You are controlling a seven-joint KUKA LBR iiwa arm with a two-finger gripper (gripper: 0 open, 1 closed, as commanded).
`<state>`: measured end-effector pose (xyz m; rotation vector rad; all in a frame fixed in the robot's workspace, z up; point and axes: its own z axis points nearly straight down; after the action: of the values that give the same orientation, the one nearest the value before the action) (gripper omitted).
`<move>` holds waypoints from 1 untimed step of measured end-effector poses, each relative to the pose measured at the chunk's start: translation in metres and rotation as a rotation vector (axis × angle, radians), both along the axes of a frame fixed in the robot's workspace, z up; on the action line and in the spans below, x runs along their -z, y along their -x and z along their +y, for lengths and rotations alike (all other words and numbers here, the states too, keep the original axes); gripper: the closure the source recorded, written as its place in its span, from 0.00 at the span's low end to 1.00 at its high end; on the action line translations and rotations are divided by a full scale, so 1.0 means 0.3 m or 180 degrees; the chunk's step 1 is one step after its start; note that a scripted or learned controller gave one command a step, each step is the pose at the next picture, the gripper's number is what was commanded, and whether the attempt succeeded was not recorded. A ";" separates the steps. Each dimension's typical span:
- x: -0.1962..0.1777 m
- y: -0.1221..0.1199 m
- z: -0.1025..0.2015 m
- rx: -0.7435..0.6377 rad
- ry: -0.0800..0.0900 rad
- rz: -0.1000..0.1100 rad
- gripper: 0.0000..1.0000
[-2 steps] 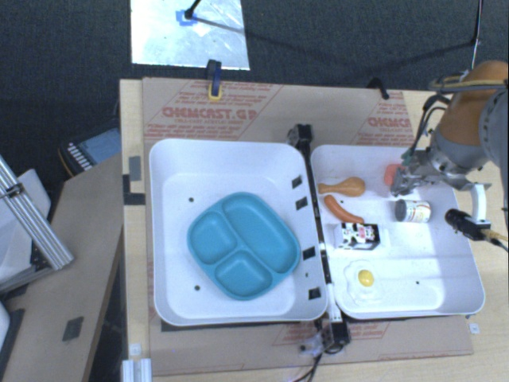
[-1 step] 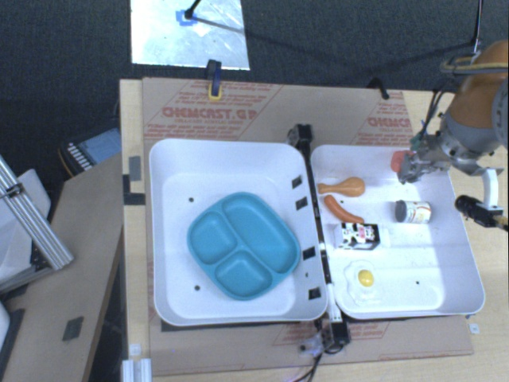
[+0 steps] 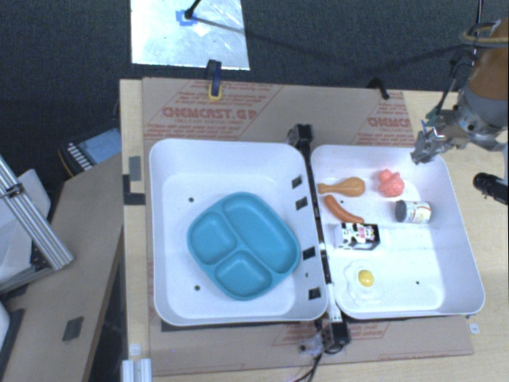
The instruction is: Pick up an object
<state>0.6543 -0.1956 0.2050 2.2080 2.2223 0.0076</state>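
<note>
The right bin (image 3: 457, 237) holds a pink strawberry-like toy (image 3: 390, 183), a tan chicken drumstick (image 3: 343, 186), an orange sausage (image 3: 342, 210), a small grey can on its side (image 3: 412, 212), a black-and-white card (image 3: 359, 235) and a fried egg (image 3: 365, 281). My gripper (image 3: 423, 151) hangs over the bin's far right rim, above and right of the pink toy, touching none of the objects. Nothing shows between its fingers.
The left bin (image 3: 167, 181) holds a blue divided plate (image 3: 242, 245). A black divider (image 3: 312, 213) runs between the bins. A yellow clamp (image 3: 215, 82) sits at the board's far edge, and a metal frame (image 3: 28, 221) stands at the left.
</note>
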 end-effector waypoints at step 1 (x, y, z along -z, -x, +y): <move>-0.206 -0.001 0.027 0.0000 -0.0001 0.0000 1.00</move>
<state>0.6547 -0.1874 0.2668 2.2080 2.2226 0.0079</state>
